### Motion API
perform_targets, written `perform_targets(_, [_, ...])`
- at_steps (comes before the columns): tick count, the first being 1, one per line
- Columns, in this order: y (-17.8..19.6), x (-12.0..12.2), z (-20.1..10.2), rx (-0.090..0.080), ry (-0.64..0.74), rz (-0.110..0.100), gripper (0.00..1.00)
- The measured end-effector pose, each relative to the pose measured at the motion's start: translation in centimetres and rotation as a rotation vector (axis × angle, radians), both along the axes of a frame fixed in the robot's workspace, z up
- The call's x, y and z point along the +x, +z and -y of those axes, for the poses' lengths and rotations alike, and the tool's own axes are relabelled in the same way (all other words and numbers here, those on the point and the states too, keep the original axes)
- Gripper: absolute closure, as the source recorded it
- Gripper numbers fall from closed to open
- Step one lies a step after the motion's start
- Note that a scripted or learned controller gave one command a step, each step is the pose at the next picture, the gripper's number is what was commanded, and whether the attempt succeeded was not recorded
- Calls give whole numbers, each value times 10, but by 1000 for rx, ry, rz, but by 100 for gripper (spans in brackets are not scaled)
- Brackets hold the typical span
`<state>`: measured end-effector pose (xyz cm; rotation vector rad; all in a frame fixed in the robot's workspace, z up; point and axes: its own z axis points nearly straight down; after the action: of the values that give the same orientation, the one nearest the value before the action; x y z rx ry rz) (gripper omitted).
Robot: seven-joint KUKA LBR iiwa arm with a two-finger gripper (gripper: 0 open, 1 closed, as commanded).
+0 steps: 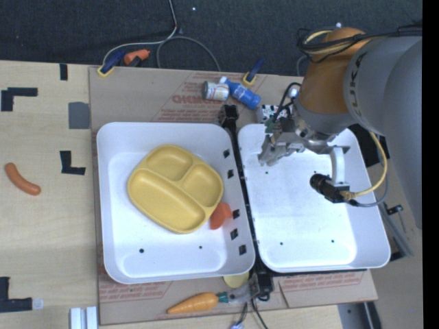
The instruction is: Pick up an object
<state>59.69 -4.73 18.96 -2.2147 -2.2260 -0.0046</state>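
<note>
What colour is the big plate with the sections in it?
Yellow. The plate lies in the left bin, seen in the camera view.

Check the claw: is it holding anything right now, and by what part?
Nothing is visibly held. The claw sits low over the upper-left corner of the right bin, with only bare white floor around it. The yellow plate lies in the left bin.

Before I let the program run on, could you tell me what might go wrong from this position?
1. The gripper sits low over the right bin, near its upper left corner, while the yellow divided plate and the small orange piece lie in the left bin; a close here would probably catch nothing.
2. It is close to the ridge where the bins meet, so a sideways move could clip that wall.
</note>
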Motion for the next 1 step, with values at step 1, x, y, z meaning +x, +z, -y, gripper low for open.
perform_targets(1, [-6, 2, 3, -3, -3, -2, 0])
